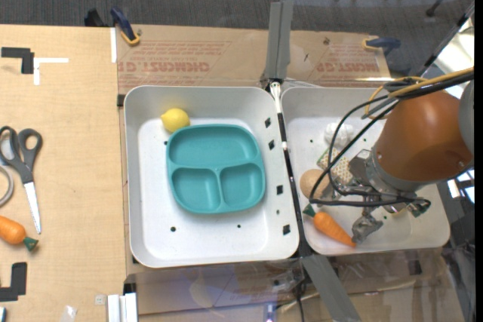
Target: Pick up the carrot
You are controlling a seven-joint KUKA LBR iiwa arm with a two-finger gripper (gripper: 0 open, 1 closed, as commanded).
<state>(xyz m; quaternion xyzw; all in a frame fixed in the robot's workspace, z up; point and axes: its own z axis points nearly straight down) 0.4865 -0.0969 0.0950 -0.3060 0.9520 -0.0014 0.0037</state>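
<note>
— What's where on the bench?

— Two bins side by side. In the left bin (136, 185) sits a tray (216, 167), with a lemon (175, 118) touching its far-left corner.

— And the right bin (302, 117)?

— My arm (423, 136) hangs over it from the right. My gripper (367, 225) is near the front wall, and a carrot (332, 228) lies just to its left (leaf end pointing left). An egg (311, 182) lies behind the carrot, near the divider.

— Anything outside the bins?

— Left of them, on the bench (68, 162), scissors (23, 170) lie, and a second carrot (13, 231) sits in front of those, at the left edge.
</note>
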